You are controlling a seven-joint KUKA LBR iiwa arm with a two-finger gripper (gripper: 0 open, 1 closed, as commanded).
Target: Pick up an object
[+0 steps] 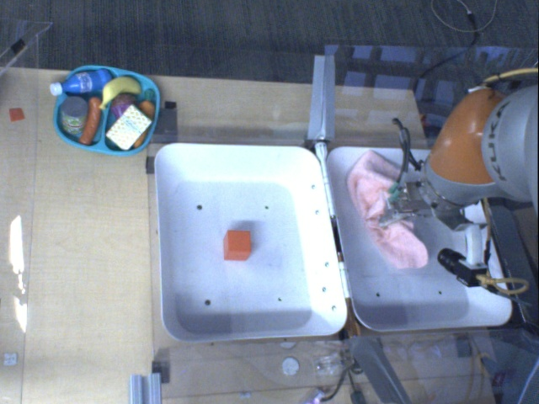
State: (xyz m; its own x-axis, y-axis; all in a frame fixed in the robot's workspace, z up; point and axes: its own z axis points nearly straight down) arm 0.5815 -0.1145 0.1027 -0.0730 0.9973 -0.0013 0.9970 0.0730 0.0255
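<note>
A crumpled pink cloth lies in the right bin, stretching from its back left toward the middle. My gripper is down on the cloth's right side, its metal tip against the fabric. An orange cube sits alone near the middle of the left bin, far from the gripper.
A blue tray of toy food, with a bottle, a banana and other pieces, rests on the wooden bench at the back left. A metal divider post stands between the bins at the back. The arm's grey and orange body covers the right bin's back right part.
</note>
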